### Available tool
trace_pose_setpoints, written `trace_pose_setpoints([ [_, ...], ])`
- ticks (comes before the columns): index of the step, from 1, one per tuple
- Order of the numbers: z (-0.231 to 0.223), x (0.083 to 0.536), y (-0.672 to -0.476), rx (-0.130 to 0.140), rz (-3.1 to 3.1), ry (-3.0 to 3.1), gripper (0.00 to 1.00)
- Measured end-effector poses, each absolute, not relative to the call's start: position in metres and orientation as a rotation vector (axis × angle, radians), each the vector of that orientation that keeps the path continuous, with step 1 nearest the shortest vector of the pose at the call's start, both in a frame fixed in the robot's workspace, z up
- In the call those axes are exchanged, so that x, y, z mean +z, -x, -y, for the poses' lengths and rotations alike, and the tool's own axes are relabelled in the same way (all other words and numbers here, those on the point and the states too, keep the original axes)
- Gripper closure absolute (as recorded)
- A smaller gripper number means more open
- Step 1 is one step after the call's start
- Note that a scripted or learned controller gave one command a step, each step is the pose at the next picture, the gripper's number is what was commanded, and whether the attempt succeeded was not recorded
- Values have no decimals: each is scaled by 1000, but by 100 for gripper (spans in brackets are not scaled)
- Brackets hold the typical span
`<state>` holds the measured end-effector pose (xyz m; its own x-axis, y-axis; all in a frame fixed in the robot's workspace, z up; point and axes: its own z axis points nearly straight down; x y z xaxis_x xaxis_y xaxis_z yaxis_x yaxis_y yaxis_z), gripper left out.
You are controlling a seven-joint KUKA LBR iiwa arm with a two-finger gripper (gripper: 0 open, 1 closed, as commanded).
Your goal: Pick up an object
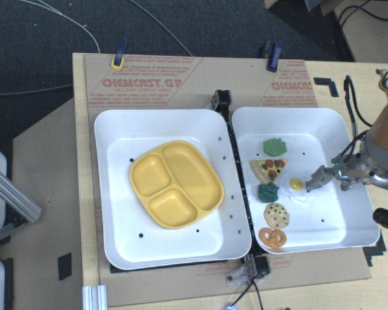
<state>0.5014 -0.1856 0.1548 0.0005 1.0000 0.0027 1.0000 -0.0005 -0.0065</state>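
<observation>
Camera view, left to right: yellow divided plate (pixel 176 183) in the left bin (pixel 110 173); toy foods in the right bin (pixel 323 231); small yellow piece (pixel 297 185) just beside the gripper (pixel 315 179). Pincer state: cannot tell, too blurred. Best to centre over the yellow piece, descend straight, then close squarely, possibly nudging clear of the pizza slice (pixel 269 168)

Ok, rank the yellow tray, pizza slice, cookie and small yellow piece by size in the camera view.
1. Yellow tray
2. Pizza slice and cookie: too alike to rank
3. Small yellow piece
</observation>
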Motion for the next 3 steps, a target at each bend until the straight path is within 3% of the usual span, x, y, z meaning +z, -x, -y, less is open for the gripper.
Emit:
trace_pose_setpoints([
  [1,176,99,-506,4,2217,2215,0],
  [2,178,113,-508,-1,2221,2223,100],
  [3,175,158,-515,-4,2228,2224,100],
])
